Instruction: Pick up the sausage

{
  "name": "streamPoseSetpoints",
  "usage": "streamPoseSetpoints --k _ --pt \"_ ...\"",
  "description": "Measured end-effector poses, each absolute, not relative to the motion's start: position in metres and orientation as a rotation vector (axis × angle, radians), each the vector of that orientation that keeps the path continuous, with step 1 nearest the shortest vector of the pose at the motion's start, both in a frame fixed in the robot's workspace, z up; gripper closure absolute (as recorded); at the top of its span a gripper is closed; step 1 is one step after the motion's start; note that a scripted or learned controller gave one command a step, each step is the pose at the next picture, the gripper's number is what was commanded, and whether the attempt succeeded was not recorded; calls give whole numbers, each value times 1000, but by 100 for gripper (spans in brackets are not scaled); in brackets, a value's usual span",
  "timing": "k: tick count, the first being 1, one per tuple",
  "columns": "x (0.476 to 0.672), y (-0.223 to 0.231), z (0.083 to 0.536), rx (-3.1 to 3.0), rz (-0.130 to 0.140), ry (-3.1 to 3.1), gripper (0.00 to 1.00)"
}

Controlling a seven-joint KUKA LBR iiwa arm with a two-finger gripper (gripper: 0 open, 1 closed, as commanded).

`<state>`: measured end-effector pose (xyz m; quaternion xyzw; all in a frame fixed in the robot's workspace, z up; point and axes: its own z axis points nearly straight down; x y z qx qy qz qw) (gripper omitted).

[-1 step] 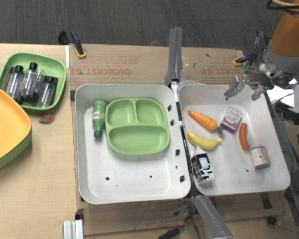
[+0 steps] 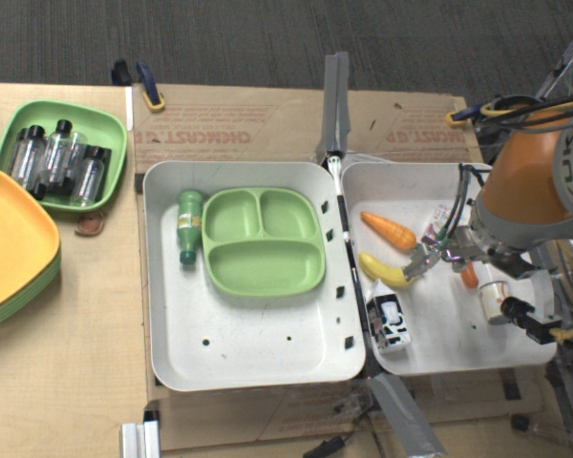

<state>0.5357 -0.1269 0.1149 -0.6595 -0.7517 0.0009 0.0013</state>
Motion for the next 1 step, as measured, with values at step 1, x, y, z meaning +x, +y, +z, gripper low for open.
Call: streamPoseSetpoints --k 1 --pt "524 -177 91 -2044 2 -2382 0"
